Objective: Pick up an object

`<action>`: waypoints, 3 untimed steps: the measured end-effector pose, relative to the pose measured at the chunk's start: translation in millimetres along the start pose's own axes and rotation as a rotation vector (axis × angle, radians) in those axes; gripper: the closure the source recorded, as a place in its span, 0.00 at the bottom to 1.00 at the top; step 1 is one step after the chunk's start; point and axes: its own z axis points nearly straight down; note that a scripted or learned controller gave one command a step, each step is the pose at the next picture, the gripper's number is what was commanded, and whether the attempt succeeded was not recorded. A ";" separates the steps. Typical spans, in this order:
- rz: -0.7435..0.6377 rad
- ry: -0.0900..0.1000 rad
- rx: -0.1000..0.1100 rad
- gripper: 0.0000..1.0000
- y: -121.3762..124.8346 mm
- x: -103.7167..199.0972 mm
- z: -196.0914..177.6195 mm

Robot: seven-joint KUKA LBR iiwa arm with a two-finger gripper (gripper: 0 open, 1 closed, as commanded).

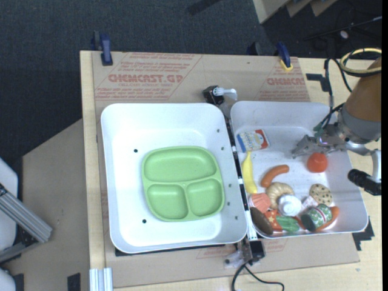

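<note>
We see the end effector low over the right bin, reaching in from the right edge of the view. Its metal fingers splay leftward, but whether they stand wide or narrow we cannot tell — the parts blur together at this size. Nothing shows between them.

Just below and slightly right of the fingertips lies a red tomato, close beside the end effector; we cannot tell if the two touch. Further left and lower sits an orange sausage, apart from the fingers. A yellow banana runs along the bin's left wall, and a small carton lies above it. The bin's lower part holds a cluster — a croissant, a cookie, and other toy foods.

The left bin carries a green divided tray. Both bins rest on the table.
</note>
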 end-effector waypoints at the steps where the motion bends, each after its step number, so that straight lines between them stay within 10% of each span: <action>1: -0.004 -0.002 0.001 0.00 -31.3 5.1 0.5; 2: -0.003 -0.006 -0.002 1.00 -30.4 3.3 -9.4; 3: -0.014 -0.006 -0.014 1.00 34.0 97.7 -83.1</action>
